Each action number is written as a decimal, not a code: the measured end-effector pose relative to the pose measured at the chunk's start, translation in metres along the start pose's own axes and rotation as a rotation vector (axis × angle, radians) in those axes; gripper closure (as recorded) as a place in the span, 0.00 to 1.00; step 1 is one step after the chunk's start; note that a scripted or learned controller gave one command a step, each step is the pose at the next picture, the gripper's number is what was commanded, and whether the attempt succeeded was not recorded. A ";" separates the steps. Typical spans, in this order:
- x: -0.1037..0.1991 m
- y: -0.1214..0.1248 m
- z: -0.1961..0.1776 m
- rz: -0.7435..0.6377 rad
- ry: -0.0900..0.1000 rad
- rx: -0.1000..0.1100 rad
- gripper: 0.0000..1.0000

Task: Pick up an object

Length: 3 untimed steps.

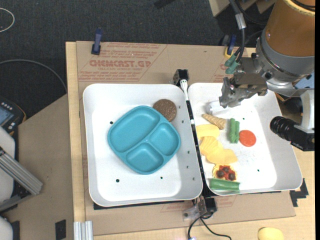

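From where I stand, the left shallow white plastic bin (95,134) carries a turquoise three-compartment plastic plate (144,139) near its middle, turned at a slant, and a round brown cookie-like disc (165,109) touches the plate's rim at about one o'clock. Both bins sit on a brown cardboard sheet (125,61) printed with red lettering, with a small blue clip (96,41) at its far left corner, around eleven o'clock from the plate. Moving across the black divider between the bins, the right shallow white plastic bin (270,169) holds a cluster of toy food: a tan waffle cone (213,120) lying on its side, below it at six o'clock a pale yellow wavy piece (207,132) and a deeper yellow ridged piece (216,151) that touch one another, then a small yellow piece topped with dark red bits (225,172), and at the near edge a green pea pod (223,185). At three o'clock from the cone stands a green stick-shaped vegetable (233,131), and just beside that, an orange-red round slice (247,138). The grey two-finger gripper (227,100) hangs over the far part of this bin, at twelve o'clock from the cone and close to a small pale object (212,107); I cannot tell how its jaws stand, nor see anything in them.
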<state>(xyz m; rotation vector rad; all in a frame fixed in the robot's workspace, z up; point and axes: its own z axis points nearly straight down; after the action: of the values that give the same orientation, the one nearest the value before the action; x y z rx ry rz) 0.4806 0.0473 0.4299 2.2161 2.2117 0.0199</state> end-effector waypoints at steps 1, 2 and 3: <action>-0.029 -0.002 0.040 0.002 -0.002 0.021 1.00; -0.123 -0.004 0.107 0.008 -0.003 0.024 1.00; -0.058 -0.001 0.071 -0.009 0.000 0.011 1.00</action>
<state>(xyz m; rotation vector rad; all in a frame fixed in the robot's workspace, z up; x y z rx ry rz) 0.4802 -0.0105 0.3589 2.2114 2.2272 0.0083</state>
